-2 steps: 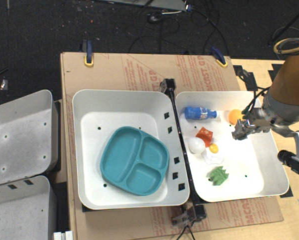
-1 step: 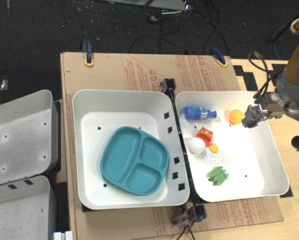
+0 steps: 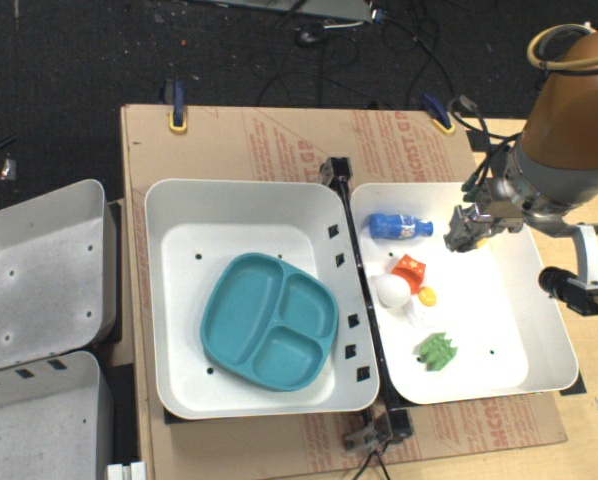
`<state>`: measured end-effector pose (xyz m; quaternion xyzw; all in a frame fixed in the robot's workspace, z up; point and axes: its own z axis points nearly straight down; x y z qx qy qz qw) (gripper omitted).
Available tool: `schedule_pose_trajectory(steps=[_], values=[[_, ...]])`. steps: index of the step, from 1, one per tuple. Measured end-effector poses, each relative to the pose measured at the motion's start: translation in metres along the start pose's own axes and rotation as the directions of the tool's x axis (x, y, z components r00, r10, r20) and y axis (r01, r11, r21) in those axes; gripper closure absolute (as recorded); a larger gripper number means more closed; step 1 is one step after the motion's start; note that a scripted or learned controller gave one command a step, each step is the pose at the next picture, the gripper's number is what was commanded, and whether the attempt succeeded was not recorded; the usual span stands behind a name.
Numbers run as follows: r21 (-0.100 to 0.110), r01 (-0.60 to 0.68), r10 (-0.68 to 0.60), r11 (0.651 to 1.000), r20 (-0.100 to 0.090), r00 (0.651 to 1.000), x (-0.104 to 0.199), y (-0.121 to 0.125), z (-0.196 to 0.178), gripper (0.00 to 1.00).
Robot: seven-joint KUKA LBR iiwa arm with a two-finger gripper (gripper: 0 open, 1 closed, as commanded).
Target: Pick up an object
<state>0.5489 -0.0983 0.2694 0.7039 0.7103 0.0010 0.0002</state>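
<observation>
on the right white bin (image 3: 539,368), the blue bottle (image 3: 399,227) lies just left of the hand (image 3: 466,236), whose state i cannot tell.

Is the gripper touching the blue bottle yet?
Apart. The camera view shows bare white bin floor between the gripper and the blue bottle.

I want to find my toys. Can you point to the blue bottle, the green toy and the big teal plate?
blue bottle (image 3: 399,227), camera view, middle of its body.
green toy (image 3: 436,351), camera view, its centre.
teal plate (image 3: 269,320), camera view, ridge between its compartments.
</observation>
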Motion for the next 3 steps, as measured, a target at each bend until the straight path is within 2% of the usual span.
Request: schedule_pose_trajectory(steps=[2, 3], values=[[0.001, -0.001, 0.001, 1.000, 0.000, 1.000, 0.097, 0.009, 0.007, 1.00], [0.004, -0.001, 0.001, 1.000, 0.000, 1.000, 0.148, 0.020, 0.032, 1.00]])
